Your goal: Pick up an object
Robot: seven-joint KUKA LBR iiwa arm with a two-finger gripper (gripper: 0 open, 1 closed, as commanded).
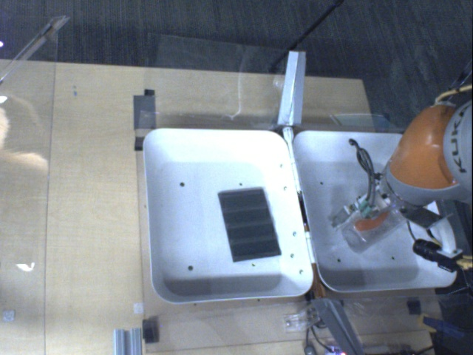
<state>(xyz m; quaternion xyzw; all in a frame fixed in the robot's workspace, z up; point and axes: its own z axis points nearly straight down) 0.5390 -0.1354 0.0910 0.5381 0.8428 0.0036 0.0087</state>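
Orange object [367, 224] in right bin [325, 161], gripper [362, 217] over it

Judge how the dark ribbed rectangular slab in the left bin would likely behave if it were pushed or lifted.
The dark ribbed slab lies flat on the left bin floor, so it probably slides rather than rolls or tips. Its straight edges suggest it is stiff, not floppy. Being so low, it may be hard to grip from above.

Grey arm [443, 161] with a rounded orange band; black lettering; dark cables along the wrist
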